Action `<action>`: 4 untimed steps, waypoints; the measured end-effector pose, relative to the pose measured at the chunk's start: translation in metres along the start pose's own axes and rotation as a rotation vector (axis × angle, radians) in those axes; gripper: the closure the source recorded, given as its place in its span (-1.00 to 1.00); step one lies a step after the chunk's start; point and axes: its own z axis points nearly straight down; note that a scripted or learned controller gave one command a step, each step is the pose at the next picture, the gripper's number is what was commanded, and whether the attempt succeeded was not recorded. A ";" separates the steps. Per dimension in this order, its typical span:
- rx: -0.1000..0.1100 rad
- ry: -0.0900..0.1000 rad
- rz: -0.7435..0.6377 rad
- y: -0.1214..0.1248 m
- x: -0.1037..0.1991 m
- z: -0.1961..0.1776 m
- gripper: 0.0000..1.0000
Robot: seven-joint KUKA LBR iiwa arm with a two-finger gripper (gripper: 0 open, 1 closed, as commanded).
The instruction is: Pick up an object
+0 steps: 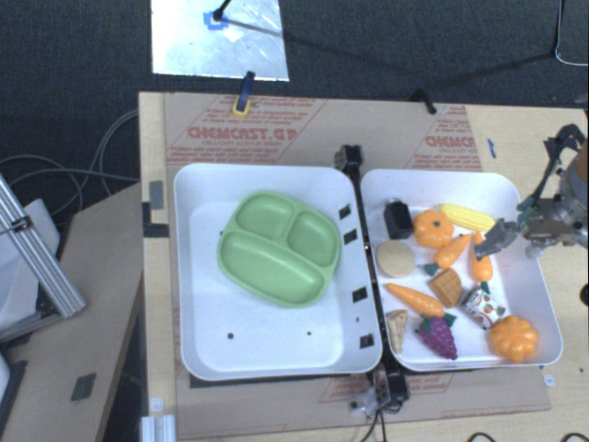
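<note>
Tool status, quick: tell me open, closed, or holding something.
Tool: over the right bin, tips by a small carrot; open or closed cannot be told.

Setting: robotics lab, not a home or kitchen. Evidence: counter surfaced with brown protective sheet printed "CHEMCAST GP"; two shallow white bins fixed side by side on it; aluminium extrusion frame at left; loose cables running over dark carpet; plastic toy food as test objects; reflective metal sheet beyond the counter.
</note>
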 end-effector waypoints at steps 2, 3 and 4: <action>-0.006 0.000 -0.002 0.007 0.007 0.054 -1.00; -0.006 -0.001 0.000 0.000 0.001 0.110 -1.00; -0.006 0.000 -0.001 -0.007 0.006 0.169 -1.00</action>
